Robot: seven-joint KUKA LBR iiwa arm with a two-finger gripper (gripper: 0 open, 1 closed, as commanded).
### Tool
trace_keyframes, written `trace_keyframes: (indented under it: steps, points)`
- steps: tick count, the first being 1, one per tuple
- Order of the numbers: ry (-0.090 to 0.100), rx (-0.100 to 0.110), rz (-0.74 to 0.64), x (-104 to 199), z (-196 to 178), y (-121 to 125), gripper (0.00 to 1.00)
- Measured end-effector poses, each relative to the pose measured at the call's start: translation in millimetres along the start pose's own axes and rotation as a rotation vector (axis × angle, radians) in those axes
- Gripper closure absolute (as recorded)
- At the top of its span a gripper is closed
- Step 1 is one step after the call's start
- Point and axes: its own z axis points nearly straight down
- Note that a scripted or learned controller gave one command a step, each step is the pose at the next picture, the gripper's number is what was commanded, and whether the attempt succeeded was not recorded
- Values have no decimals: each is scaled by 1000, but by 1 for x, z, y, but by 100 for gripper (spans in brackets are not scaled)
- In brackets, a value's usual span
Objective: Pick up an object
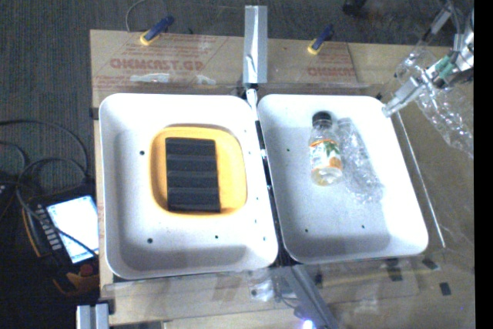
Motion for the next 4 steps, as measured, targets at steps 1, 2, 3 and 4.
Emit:
trace_keyframes:
  steps: [1,2,3,4]
  points:
    - [2,3,59,24,102,54,0]
    - [1,3,-68,4,186,54,0]
    - [-1,-7,-212,15,244,60,0]
    - [-17,-39,-107,14,247,45,0]
